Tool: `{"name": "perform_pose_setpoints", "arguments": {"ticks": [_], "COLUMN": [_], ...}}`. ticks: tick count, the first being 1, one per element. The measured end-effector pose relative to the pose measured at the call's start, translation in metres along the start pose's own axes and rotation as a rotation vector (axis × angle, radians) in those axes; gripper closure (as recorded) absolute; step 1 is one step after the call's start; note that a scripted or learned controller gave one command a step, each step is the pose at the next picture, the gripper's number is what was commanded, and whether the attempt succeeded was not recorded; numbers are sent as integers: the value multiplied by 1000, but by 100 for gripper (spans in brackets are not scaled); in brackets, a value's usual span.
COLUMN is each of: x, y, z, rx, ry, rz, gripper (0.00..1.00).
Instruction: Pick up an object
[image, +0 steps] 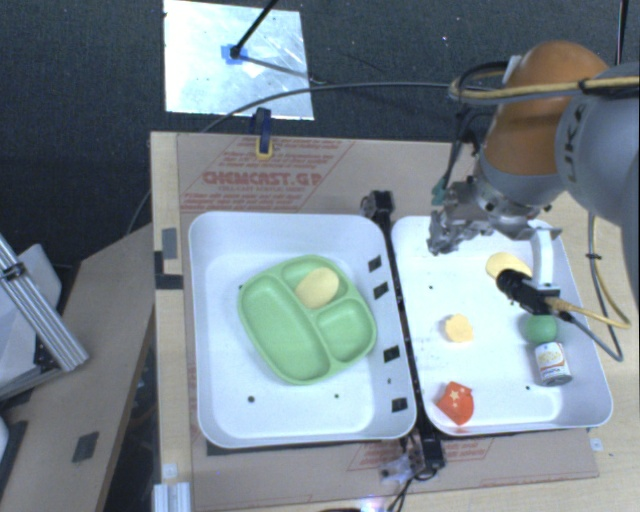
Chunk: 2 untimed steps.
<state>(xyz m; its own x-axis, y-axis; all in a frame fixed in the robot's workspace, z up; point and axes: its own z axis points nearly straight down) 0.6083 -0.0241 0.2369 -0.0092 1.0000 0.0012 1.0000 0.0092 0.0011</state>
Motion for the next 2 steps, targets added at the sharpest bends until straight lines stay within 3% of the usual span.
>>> {"name": "perform_pose_setpoints", "arguments": {"ticks": [2], "x": [102], "y": [21], "z": [22], "rx": [-1], "ry": [0], "rz": [0], "gripper": [100]}}
